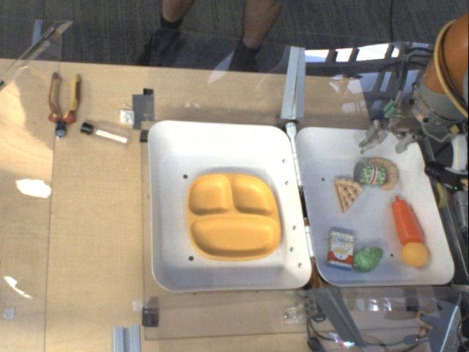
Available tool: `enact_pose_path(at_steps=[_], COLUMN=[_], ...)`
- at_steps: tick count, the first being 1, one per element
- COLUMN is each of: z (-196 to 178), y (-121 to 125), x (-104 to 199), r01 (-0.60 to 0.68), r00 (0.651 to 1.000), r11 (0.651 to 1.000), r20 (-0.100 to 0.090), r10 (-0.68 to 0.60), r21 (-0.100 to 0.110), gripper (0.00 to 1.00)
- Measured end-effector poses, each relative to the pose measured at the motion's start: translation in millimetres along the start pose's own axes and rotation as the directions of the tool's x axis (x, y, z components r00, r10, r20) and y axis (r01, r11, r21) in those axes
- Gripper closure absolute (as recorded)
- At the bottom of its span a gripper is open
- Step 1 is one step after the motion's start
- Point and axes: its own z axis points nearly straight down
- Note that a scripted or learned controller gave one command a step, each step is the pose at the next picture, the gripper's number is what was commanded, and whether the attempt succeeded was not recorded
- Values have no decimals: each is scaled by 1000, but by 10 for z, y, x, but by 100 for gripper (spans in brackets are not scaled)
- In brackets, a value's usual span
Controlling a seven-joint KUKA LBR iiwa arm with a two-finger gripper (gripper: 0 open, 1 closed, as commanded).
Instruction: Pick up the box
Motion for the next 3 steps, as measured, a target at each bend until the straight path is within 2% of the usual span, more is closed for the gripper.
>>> enact_pose_path(at_steps=[1, 2, 3], z=[602, 565, 937], y=[-491, -1280, -1587], x=[499, 763, 886], r01=[6, 23, -7], r00=[1000, 1000, 1000], r11=[1000, 1000, 1000], r20=[0, 0, 2], r10=[-6, -23, 7], r21=[-1, -3, -18], gripper=[0, 0, 0])
